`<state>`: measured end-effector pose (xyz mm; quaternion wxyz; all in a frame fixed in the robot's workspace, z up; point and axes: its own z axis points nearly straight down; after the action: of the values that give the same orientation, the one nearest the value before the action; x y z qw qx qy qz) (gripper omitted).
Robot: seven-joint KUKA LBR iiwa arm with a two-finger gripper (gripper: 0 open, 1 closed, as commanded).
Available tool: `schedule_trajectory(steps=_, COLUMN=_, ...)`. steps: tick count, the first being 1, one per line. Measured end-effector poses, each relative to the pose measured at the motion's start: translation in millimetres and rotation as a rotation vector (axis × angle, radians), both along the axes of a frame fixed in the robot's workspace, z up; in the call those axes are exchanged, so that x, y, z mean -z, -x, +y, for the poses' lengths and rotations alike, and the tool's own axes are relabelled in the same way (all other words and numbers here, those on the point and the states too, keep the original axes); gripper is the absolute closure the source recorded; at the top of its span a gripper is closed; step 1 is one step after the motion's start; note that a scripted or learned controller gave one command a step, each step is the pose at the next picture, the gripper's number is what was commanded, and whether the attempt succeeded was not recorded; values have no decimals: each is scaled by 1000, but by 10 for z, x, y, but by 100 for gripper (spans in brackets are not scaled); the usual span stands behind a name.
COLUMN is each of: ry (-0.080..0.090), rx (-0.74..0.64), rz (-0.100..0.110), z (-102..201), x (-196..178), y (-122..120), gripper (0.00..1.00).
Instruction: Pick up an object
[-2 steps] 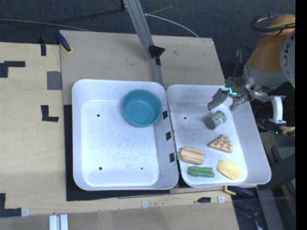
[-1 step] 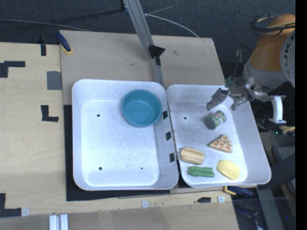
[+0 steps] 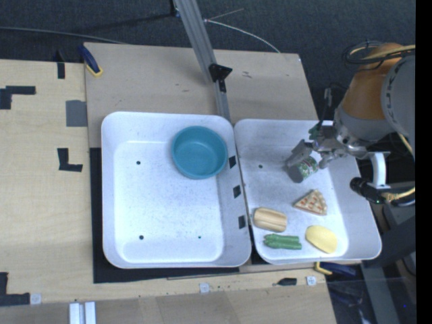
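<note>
Gripping a small grey-and-green can (image 3: pixel 302 168) between its fingers, the end effector (image 3: pixel 307 159) sits over the upper middle of the right bin (image 3: pixel 270 140), at the tip of the grey arm (image 3: pixel 378 100) with its orange band. Going by size, the left bin (image 3: pixel 128 201) lies just beside the right bin on the tabletop (image 3: pixel 40 181) and holds a blue bowl (image 3: pixel 199 152) near its top right corner. Below the can in the right bin lie a pizza slice (image 3: pixel 311 202), a hot dog bun (image 3: pixel 270 218), a yellow lemon-like piece (image 3: pixel 321 239) and a green bean pod (image 3: pixel 282 241).
</note>
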<state>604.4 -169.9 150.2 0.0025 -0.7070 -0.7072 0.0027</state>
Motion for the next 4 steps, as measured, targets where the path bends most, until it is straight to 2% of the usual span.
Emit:
schedule_trajectory(steps=1, ry=-1, rx=-2, rz=-1, z=73, x=468, y=44, gripper=0)
schedule_trajectory(steps=2, ry=1, rx=-2, rz=-6, z=78, x=616, y=43, gripper=0)
schedule_trajectory(steps=3, ry=5, rx=-2, rz=-10, z=70, x=498, y=33, gripper=100)
schedule_trajectory(steps=4, ry=1, rx=0, rz=-11, z=34, x=-106, y=85, gripper=100)
